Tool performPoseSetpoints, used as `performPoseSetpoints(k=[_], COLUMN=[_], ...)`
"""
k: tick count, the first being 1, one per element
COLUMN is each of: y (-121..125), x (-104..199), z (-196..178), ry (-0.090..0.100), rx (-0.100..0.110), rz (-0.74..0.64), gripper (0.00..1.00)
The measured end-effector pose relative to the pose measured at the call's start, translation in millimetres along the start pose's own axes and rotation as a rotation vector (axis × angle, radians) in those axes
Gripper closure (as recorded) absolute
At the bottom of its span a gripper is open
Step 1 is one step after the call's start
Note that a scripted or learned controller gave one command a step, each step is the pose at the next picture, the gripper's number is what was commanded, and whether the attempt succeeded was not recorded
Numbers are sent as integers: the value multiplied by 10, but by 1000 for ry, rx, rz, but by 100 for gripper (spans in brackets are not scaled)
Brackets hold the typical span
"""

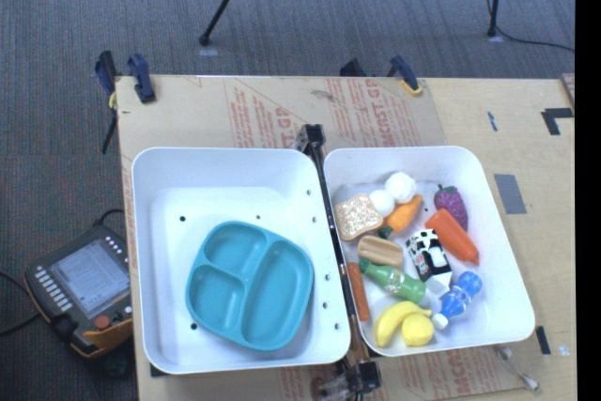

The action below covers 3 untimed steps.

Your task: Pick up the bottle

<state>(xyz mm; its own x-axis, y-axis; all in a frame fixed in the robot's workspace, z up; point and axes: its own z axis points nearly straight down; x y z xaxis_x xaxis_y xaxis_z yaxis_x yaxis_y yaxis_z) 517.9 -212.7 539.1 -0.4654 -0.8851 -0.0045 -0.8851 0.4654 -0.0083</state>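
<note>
A small green bottle [393, 278] lies on its side in the right bin [498, 202], near the bin's front middle, neck pointing right. It is wedged between a hot dog bun [379, 250] behind it and a yellow banana [398, 318] in front. A blue bottle-like toy with a white cap [457, 298] lies just to its right, also on its side.
The right bin also holds a cracker [357, 216], white balls [401, 186], two carrots [454, 237], a purple fruit [451, 200], a cow-print carton [427, 254], a sausage [358, 290] and a lemon [419, 331]. A blue divided plate [251, 284] sits in the left bin [150, 202].
</note>
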Motion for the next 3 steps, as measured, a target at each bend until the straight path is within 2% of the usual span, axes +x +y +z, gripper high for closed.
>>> performPoseSetpoints(k=[1,2,3], y=[-257,-691,-1068], x=[-146,-379,-699], z=[17,24,29], ry=[-1,-4,-6], rx=[-5,-6,-5], rz=[-393,-975,-1380], gripper=[100,100,100])
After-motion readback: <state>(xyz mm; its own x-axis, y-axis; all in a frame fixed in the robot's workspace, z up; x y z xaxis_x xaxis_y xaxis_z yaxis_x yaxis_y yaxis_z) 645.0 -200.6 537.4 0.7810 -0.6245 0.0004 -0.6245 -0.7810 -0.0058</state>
